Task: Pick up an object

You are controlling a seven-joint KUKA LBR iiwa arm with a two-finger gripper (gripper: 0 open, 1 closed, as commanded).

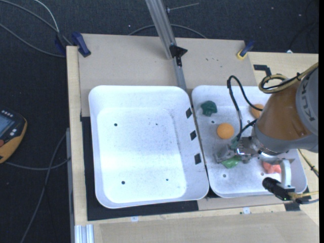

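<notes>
My gripper (229, 157) reaches down into the right bin (223, 186) from the right, its metal fingers low over a small green object (231, 162) near the bin's middle. The green object lies right at the fingertips, partly covered by them. An orange ball (226, 131) sits just above the gripper. A dark green lump (208, 107) lies near the bin's far left corner. A red-orange piece (272, 168) rests under the wrist at the right, and an orange object (257, 110) peeks out behind the arm.
The left bin (139, 146) stands beside the right one, joined by black clips (193, 134). A slanted metal pole (159, 19) crosses the bench's back. A black cable (234, 92) loops over the right bin. Blue clamps (81, 43) hold the board.
</notes>
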